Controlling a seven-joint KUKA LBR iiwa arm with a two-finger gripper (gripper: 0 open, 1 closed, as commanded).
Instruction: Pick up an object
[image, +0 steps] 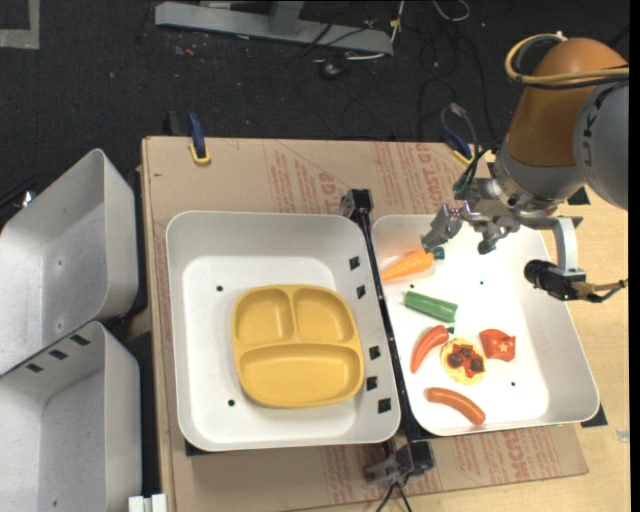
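Observation:
The right bin holds an orange carrot, a green pepper piece, a curved red chili, a small pizza slice, a red strawberry-like piece and a sausage. My gripper hangs over the far end of this bin, just right of and above the carrot. Its fingers are spread open and nothing sits between them.
The left bin carries a yellow divided plate. A black divider runs between the two bins. Two white tubs stand off the bench at the left.

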